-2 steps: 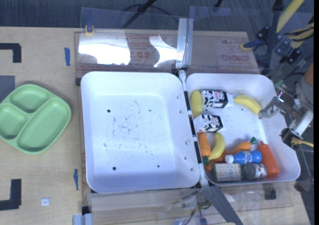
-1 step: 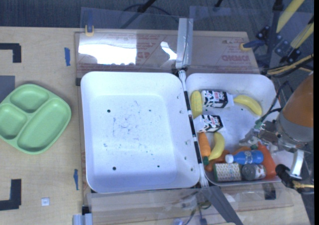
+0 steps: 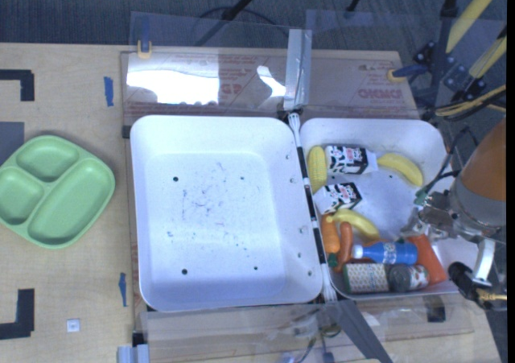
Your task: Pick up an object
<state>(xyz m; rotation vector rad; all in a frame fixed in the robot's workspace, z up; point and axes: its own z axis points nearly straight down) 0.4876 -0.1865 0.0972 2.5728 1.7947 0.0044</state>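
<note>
The right bin [image 3: 418,138] holds several objects. A yellow banana [image 3: 316,167] stands beside a cow-patterned carton [image 3: 348,158], and another banana [image 3: 400,167] lies to the right. A second cow-patterned carton [image 3: 342,192] sits above a third banana [image 3: 356,222]. Along the near wall are an orange carrot [image 3: 346,242], a clear bottle with a blue label [image 3: 389,253], a speckled jar with a dark lid [image 3: 385,277] and an orange piece [image 3: 433,263]. My gripper [image 3: 425,223] hangs over the bin's right side, just above the orange piece and the bottle's end. Nothing shows held in it.
The left bin [image 3: 153,140] is white with faint scribbles. On the bench at far left rests a green divided plate [image 3: 55,190]. Clear panels [image 3: 209,72] stand behind both bins. Yellow cables and stand legs crowd the upper right.
</note>
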